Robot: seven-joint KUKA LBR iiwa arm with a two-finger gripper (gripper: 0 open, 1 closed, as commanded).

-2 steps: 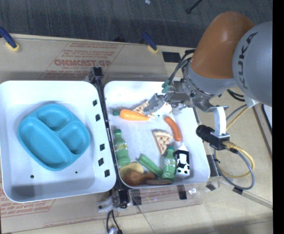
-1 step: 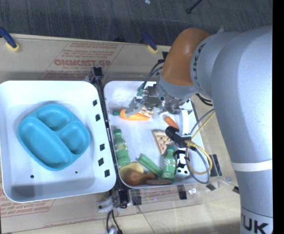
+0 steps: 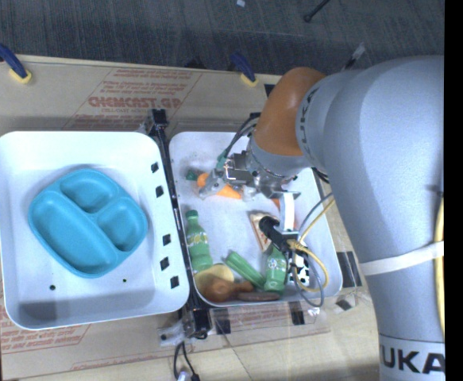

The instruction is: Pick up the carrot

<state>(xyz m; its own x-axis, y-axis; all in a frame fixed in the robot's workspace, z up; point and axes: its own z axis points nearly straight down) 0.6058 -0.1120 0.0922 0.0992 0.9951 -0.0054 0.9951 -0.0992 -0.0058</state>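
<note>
The carrot [image 3: 216, 187] is a small orange piece lying in the upper part of the right bin [image 3: 185, 145], partly covered by the arm's wrist. My gripper [image 3: 229, 172] hangs right above it, reaching down into the bin from the right. The orange band and grey wrist sit over the bin's upper right corner and hide the fingers' tips.
Further down the right bin lie a green bottle [image 3: 197, 240], a green can [image 3: 275, 267], a green pepper-like piece [image 3: 244, 267], a sandwich wedge [image 3: 260, 222] and brownish items [image 3: 227, 288]. The left bin [image 3: 25, 149] holds a blue divided plate [image 3: 88, 221]. Black clips line the divider between the bins.
</note>
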